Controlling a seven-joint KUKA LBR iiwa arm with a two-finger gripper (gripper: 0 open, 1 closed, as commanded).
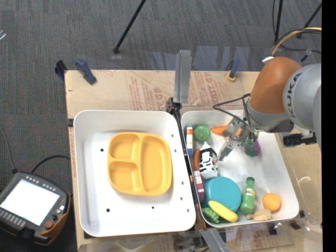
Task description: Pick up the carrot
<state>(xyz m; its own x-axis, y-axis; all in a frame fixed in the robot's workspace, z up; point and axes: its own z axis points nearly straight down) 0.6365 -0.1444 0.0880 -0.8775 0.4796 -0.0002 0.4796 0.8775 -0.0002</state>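
Carrot not up yet, gripper parked right on top of it

Carrot (pixel 220 130) lies in the right bin (pixel 287 178), near the back wall, between the green ball (pixel 201 133) and the gripper (pixel 234 138); only its orange tip pokes out from under the tool, so nothing looks lifted; the grasp and the raise both seem left to do. Arm (pixel 286 96) reaches in from the right, wrist bent down over the bin's rear; the gripper hangs at a slant just beside a purple toy (pixel 252 148), one finger (pixel 226 150) splayed toward the dice (black and white thing) (pixel 208 160), so the jaws look spread fairly wide with nothing clamped between them; the yellow tray (pixel 140 163) sits in the left bin (pixel 84 167).
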